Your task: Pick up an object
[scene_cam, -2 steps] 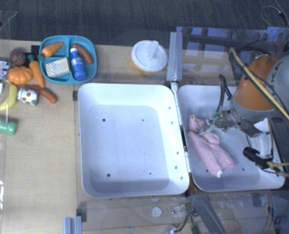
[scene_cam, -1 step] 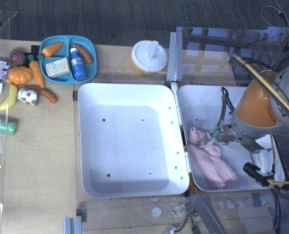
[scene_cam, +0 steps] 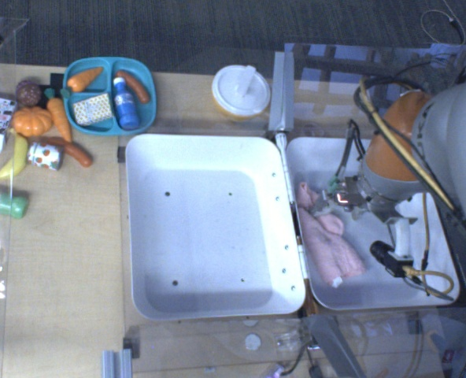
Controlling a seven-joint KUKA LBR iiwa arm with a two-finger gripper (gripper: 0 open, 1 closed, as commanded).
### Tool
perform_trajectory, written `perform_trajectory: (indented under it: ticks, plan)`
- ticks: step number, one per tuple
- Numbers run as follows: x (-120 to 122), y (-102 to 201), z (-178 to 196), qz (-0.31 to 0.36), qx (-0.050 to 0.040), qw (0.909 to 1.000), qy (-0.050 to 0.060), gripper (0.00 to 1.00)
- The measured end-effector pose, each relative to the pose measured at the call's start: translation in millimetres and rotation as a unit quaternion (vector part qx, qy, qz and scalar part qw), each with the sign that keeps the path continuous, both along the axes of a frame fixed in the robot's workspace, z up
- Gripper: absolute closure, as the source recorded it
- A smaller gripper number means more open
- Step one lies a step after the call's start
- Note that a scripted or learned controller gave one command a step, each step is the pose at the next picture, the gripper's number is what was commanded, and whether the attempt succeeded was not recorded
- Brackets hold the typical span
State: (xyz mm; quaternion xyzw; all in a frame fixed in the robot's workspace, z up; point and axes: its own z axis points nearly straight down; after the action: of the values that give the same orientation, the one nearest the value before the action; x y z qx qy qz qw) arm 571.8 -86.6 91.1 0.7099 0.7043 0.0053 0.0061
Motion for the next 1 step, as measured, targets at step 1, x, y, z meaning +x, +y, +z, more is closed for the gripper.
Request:
perform_trajectory:
  ticks: [1]
  plan:
    - [67.1, -0.5, -0.3, 0.048, -0.0013, 0.9988, 0.000, 0.00]
